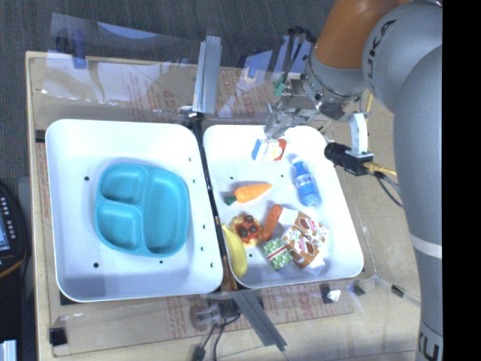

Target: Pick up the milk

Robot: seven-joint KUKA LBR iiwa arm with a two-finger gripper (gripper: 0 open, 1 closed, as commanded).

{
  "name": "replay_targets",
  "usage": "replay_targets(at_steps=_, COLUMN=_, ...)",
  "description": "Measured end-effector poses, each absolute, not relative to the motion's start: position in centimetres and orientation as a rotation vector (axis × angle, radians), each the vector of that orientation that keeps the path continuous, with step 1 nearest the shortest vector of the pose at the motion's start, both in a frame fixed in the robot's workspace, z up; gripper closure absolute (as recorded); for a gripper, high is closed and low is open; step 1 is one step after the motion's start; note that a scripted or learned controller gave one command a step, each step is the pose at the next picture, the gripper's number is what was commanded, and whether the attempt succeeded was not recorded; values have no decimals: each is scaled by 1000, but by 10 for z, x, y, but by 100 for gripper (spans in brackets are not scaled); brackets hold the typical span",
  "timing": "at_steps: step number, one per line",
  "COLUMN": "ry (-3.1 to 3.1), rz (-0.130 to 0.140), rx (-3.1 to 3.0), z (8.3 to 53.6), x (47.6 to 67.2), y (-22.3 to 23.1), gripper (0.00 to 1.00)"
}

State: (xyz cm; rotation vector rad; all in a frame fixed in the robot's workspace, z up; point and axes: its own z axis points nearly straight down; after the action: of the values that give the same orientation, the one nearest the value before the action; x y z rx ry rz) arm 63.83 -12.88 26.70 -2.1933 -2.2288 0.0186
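The milk point(267, 150) is a small white carton with blue and red print, lying near the back edge of the right bin point(342, 224). My gripper point(278, 128) hangs right above the carton's upper end, at or very near it. Whether it touches or grips the carton is unclear from this angle. The grey arm with its orange band reaches in from the upper right.
The right bin also holds a blue bottle point(304, 181), a carrot point(250, 192), a sausage point(271, 218), a banana point(236, 250) and colourful boxes point(301, 241) toward the front. A teal divided plate point(143, 207) lies in the left bin point(68, 149).
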Motion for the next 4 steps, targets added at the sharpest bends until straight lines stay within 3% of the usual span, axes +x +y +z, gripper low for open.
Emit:
replay_targets(at_steps=1, ry=-1568, rz=17, rx=-2712, z=186, x=652, y=-86, gripper=100)
replay_targets(at_steps=2, ry=-1750, rz=19, rx=-2598, z=186, x=656, y=9, gripper=100)
replay_targets(at_steps=3, ry=-1750, rz=19, rx=-2598, z=186, x=656, y=9, gripper=0)
replay_targets(at_steps=4, ry=-2129, rz=20, rx=-2294, z=186, x=655, y=-22, gripper=0)
